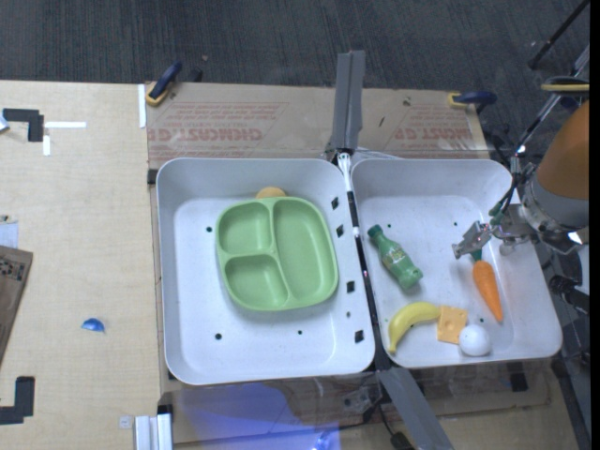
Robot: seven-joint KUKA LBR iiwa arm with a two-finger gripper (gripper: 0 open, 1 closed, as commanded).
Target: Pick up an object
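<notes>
The right bin (427, 190) holds a green bottle (395, 256), a yellow banana (411, 321), an orange cheese wedge (451, 324), a white ball (475, 339) and an orange carrot (487, 290). My gripper (480, 240) hangs at the bin's right side, just above the carrot's top end. Nothing shows between its fingers. The left bin (187, 270) holds a green divided plate (277, 252), with a small orange object (271, 193) peeking out behind its far rim.
A grey divider post (348, 101) stands upright at the back between the two bins. Cardboard (244, 120) lies behind them. The arm's orange band (570, 157) is at the right edge. A small blue item (92, 325) lies on the bench at left.
</notes>
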